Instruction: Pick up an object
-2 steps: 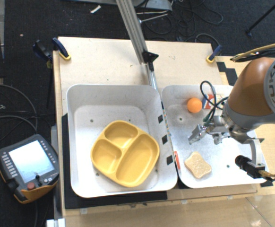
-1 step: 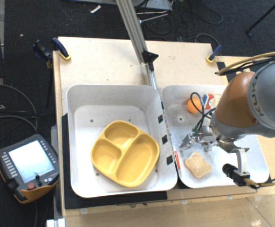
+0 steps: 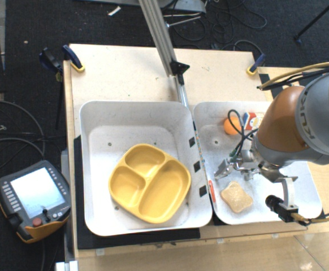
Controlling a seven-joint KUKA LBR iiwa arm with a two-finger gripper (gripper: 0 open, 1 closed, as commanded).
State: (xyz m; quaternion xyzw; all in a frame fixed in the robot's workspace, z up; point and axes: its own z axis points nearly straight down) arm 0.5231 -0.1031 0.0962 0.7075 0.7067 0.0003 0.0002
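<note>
Bins: two white ones side by side on the surface (image 3: 221, 61) – left bin (image 3: 91, 151), right bin (image 3: 308, 191).
Yellow plate (image 3: 149, 182): one, in the left bin – three parts.
Orange ball (image 3: 231, 126): one, right bin, far end.
Tan sponge (image 3: 236, 197): one, right bin, near end.
Pincer (image 3: 235, 165): low in the right bin, just above the sponge – cannot tell its state or if it touches.

Counted two white bins: left bin (image 3: 91, 151), right bin (image 3: 210, 130). One yellow divided plate (image 3: 149, 181) with three compartments sat in the left. Right bin had one tan sponge-like block (image 3: 236, 197) and one orange ball (image 3: 231, 126). One teach pendant (image 3: 33, 199) lay off-bench.
</note>
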